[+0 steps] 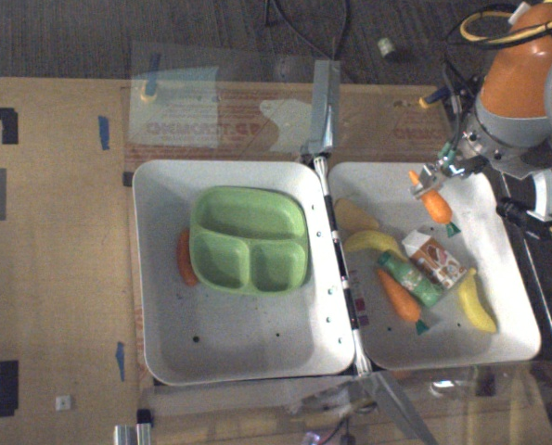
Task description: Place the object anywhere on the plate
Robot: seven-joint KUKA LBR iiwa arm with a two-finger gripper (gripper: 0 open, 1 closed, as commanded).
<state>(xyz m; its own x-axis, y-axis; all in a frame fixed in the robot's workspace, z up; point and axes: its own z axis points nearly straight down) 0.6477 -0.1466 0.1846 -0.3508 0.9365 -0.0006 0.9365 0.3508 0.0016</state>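
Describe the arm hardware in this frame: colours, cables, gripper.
The arm has a rounded orange shell above a grey wrist section. Yellow and black cables loop over the shell. The gripper is small, metallic grey, with a greenish spot at its tip.

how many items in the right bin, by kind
carrots: 2, one near the gripper, one lower down
bananas: 2, and
green bottle: 1
small carton: 1
pale yellow piece: 1
total: 7
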